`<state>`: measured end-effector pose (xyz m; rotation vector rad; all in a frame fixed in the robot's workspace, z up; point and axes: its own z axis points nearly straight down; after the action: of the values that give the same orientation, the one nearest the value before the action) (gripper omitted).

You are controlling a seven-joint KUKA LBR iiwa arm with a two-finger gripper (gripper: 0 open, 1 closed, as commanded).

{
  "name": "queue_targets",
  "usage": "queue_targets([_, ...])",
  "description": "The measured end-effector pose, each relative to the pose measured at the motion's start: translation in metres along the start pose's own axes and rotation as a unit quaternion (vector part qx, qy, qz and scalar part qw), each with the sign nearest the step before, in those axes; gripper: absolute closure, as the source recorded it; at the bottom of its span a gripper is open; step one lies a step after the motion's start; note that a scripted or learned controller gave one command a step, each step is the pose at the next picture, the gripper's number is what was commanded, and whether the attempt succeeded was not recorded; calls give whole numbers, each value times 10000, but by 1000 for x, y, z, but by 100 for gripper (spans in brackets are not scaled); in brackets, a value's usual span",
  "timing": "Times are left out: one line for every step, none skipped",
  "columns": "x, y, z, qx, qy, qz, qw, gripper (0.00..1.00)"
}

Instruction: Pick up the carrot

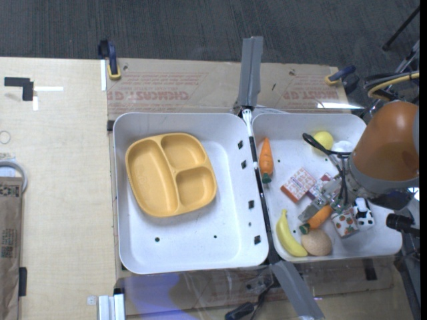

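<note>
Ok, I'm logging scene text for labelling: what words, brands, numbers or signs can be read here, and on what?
"CHEMCAST GP", red print, upside down, repeated across the cardboard sheet behind the bins; the smaller line under it is too blurred to read.
Red-and-white box in the right bin: patterned print, too small to read.
Small carton by the gripper: print too small to read.
Brown bag at the left edge: dark label, illegible.
</note>
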<state>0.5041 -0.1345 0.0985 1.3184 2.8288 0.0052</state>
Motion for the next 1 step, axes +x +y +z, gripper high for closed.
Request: queue_targets([-16,-39,0,-8,11,-797,9968,0])
